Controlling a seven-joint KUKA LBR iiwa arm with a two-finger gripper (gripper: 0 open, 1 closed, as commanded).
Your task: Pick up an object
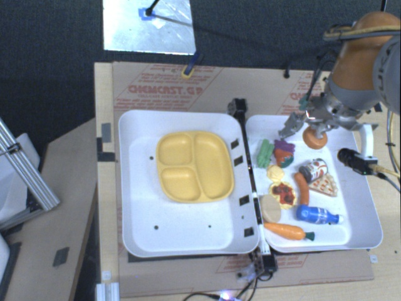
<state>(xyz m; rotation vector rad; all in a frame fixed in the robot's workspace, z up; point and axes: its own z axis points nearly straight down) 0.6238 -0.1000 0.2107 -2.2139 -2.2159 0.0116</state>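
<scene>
Red print on the brown board [169,86] under the bins: "CHEMCAST", then characters resembling "GP", upside down to camera. More red print at the board's right corner and lower edge, too small to read. Blue bottle [317,216] label illegible.

Robotics lab: white bins [188,246] on cardboard-covered bench [163,86], toy food [301,196], dark carpet floor [50,55].

We are seeing glossy white plastic bins [188,121], a matt yellow plastic tray [193,166] and smooth plastic toy food [299,213] — all resting on printed brown cardboard [169,86].
</scene>
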